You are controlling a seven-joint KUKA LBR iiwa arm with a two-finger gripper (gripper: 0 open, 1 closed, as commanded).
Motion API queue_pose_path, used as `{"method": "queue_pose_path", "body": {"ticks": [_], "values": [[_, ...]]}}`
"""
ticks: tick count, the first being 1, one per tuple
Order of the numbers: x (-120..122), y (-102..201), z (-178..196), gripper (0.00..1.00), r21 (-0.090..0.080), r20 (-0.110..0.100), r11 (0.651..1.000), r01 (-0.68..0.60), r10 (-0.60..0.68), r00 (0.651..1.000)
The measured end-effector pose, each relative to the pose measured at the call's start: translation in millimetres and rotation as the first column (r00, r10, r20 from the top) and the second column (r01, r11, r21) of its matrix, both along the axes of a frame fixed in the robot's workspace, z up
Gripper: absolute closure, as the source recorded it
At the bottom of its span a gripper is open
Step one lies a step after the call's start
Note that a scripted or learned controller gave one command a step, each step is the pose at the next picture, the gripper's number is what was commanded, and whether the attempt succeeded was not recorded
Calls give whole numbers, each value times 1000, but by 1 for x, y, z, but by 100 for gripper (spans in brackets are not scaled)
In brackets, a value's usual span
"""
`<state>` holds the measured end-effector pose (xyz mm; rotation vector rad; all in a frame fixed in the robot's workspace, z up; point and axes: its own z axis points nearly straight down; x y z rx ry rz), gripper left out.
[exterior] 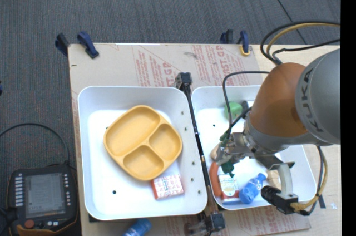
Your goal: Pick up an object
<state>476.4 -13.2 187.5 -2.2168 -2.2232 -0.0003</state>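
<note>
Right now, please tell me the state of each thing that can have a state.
yellow divided plate: right way up in the left bin, tilted.
red-and-white packet: flat, beside the plate.
blue bottle: on its side in the right bin.
gripper: low over the right bin's things.

Two white bins (89, 118) are holding one yellow divided plate (143, 142), one small carton (167, 186), and one blue bottle (251, 188).
</note>
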Motion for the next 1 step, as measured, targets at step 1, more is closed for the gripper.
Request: {"method": "queue_pose_path", "body": {"ticks": [1], "values": [[103, 80, 31, 100, -1, 0, 1000, -3, 3, 1000]]}}
